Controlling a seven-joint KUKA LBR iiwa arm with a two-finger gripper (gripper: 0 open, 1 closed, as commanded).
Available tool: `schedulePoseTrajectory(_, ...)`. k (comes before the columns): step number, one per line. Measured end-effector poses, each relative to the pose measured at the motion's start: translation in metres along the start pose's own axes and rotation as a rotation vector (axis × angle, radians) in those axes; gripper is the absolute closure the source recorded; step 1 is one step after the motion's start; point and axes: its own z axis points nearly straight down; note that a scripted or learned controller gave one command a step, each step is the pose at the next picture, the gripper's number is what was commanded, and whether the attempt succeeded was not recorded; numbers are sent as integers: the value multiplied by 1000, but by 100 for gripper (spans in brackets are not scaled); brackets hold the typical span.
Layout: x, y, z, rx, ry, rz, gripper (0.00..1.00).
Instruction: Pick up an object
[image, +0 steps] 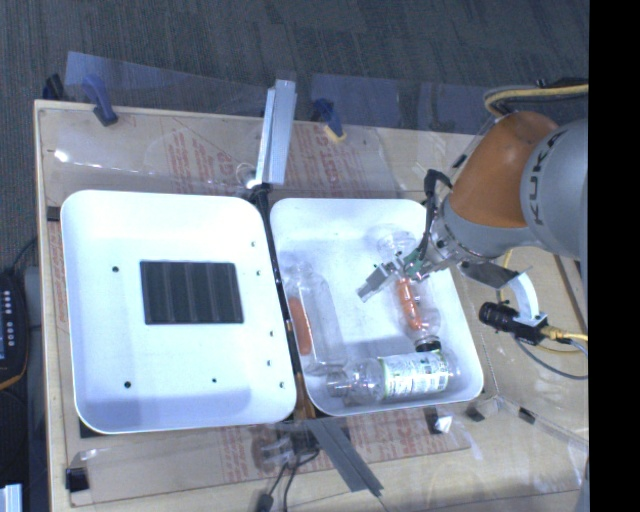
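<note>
Two shallow white bins sit side by side on a wooden bench. The left bin holds a dark ribbed rectangular panel lying flat near its centre. The right bin holds several clear plastic bottles. One clear bottle with orange contents lies along the left wall, its long axis running up and down the view. A second, smaller orange-filled bottle lies toward the right side, also lengthwise up and down the view, with a dark cap at its lower end. A labelled bottle lies across the near wall, its long axis left to right, cap end pointing right.

The grey arm with its orange band reaches in from the right. Its gripper hangs over the right bin, just above the smaller orange bottle's top end. Whether the jaws are open or closed cannot be told.
</note>
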Motion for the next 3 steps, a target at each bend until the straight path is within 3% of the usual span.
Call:
schedulePoseTrajectory(1, -4, -5, 40, 3, 3, -52, 0)
schedulePoseTrajectory(2, -4, -4, 30, 3, 3, -55, 100)
schedulePoseTrajectory(3, -4, -4, 30, 3, 3, -55, 0)
